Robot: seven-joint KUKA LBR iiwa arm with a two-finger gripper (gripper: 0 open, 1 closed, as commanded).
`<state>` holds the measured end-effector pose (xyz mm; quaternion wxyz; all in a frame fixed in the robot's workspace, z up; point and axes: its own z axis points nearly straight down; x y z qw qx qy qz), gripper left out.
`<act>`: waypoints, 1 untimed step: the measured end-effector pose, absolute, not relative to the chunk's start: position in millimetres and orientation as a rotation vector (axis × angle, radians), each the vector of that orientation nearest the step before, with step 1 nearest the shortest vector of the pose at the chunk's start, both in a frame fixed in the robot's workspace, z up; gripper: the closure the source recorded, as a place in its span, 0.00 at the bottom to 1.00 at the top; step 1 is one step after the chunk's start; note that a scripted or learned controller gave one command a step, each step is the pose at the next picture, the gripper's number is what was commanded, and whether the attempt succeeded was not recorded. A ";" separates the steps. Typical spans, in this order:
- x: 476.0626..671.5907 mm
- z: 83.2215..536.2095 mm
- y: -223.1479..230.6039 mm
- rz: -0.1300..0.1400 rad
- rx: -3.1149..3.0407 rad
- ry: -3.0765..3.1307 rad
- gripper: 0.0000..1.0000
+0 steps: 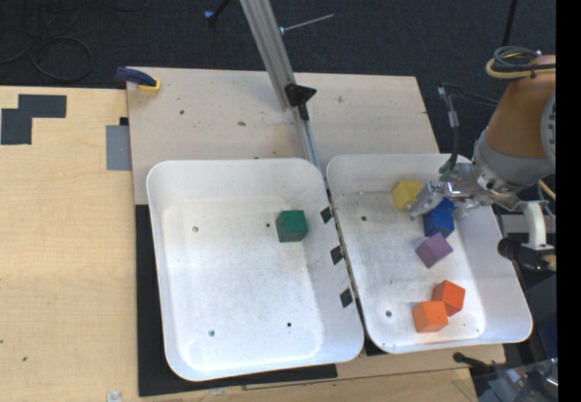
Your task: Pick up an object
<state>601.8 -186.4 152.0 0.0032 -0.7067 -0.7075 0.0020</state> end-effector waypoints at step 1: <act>604.3 115.4 -194.7 -0.002 -2.229 -2.230 0.00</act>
